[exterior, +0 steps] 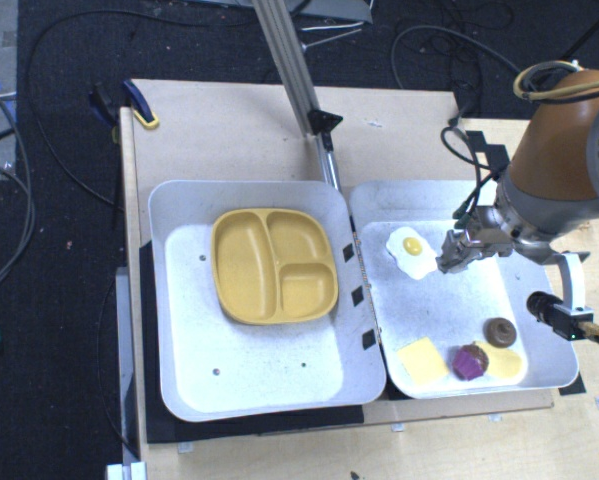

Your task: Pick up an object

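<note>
White and yellow, the toy fried egg (pixel 410 252) lies flat near the far left corner of the right-hand bin (pixel 539 380), and it is the piece nearest to my gripper (pixel 452 257), which hangs just to its right, low over the bin floor. Whether I touch the egg I cannot tell, and whether my fingers are spread or pressed together I cannot tell either, since they are a dark, blurred cluster from this height; nothing shows between them. Further toward the near edge of the same bin sit four more pieces: a pale yellow square slab (pixel 422 360), a purple lump (pixel 469 362) just beside it and touching a pale yellow round piece (pixel 505 366), and a brown ring-shaped piece (pixel 499 332) just behind that. My grey arm with its orange band (pixel 561 133) comes in over the right side of this bin. Across the divide, the left-hand bin (pixel 184 368) holds a yellow divided plate (pixel 275 265) with three compartments, set toward the far side. Both bins rest on a light wooden bench (pixel 229 128), with a slanted metal pole (pixel 289 53) rising behind them.
</note>
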Controlling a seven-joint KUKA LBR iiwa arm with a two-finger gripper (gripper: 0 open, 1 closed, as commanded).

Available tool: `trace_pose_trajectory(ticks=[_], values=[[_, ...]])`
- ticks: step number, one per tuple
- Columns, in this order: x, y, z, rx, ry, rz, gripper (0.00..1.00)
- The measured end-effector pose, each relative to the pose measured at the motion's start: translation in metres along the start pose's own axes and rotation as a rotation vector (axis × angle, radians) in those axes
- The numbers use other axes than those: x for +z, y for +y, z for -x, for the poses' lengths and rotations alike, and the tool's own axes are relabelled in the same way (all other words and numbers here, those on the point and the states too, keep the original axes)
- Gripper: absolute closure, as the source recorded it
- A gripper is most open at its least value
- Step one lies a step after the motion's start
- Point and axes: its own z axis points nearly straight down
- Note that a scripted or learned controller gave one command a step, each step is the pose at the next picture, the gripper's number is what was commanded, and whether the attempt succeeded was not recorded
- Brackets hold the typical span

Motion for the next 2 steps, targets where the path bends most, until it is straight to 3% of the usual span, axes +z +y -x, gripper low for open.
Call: trace_pose_trajectory(ticks=[2], values=[[-0.013,0.014,-0.097,-0.002,0.000,0.002,1.00]])
